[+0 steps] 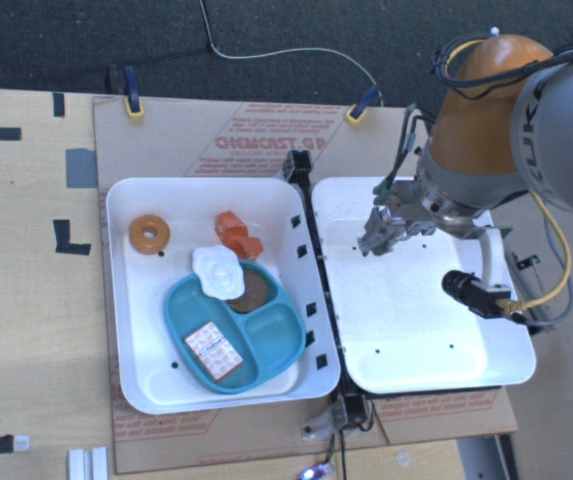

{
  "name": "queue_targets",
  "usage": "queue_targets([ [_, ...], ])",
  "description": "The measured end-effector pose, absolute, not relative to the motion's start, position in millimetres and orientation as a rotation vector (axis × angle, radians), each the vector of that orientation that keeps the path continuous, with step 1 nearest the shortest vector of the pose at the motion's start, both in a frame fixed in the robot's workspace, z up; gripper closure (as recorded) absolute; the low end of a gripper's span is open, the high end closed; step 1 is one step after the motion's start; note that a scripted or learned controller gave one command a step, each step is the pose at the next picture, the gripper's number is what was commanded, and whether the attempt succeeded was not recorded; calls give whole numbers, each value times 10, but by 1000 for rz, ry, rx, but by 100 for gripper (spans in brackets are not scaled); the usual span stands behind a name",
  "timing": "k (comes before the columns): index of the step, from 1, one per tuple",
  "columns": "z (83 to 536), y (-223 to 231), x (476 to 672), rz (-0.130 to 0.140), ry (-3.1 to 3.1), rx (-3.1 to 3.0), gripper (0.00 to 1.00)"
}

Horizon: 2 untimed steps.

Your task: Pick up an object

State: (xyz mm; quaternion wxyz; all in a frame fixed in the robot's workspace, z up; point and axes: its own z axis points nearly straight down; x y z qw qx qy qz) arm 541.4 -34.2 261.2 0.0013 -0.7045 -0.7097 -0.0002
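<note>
We are seeing the hand (374, 240) hanging over the right bin (416, 353); we cannot tell its state. The left bin (131, 358) is holding a doughnut (149, 234), an orange piece (236, 233), a white lump (217, 271) and a blue tray (276, 333) carrying a patterned packet (212, 349).

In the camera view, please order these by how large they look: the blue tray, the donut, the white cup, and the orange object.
1. blue tray, clearly the largest.
2. white cup.
3. orange object and donut: these two look alike in size, so I do not rank them.

All lie in the left bin, at similar distance.
</note>
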Motion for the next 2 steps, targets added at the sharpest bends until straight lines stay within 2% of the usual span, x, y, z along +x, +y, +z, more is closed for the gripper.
queue_targets([
  [1,2396,169,5413,3,-2225,-2212,100],
  [2,2382,773,5331,1,-2228,-2210,100],
])
